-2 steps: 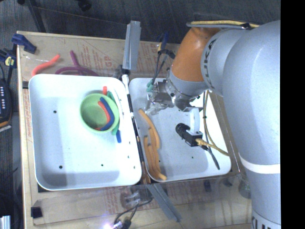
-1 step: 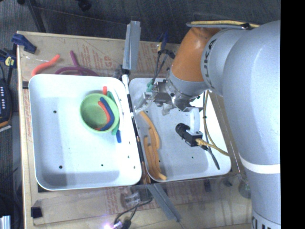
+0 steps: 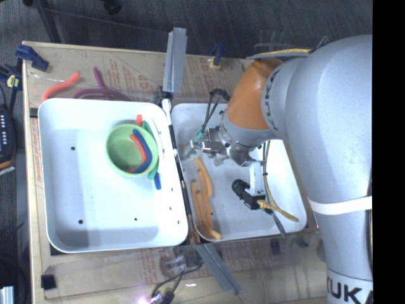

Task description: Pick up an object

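My gripper (image 3: pixel 197 147) hangs low over the back left part of the right bin (image 3: pixel 288 170), under the orange-banded wrist. Just in front of it lie two long curved tan-orange pieces (image 3: pixel 204 198), running along the bin's left wall toward the front. In the left bin (image 3: pixel 76 189) sits a green bowl (image 3: pixel 123 151) holding a curved blue piece (image 3: pixel 148 145) and a red piece (image 3: pixel 137 134). Another blue piece (image 3: pixel 156 181) pokes out under the bowl's front right rim. Nothing shows between the gripper and the tan pieces.
A grey metal bar (image 3: pixel 174 59) stands on the bench behind the gap between the bins. Orange and purple cords (image 3: pixel 95 88) lie on the bench behind the left bin. The arm's large grey body covers the right bin's right side.
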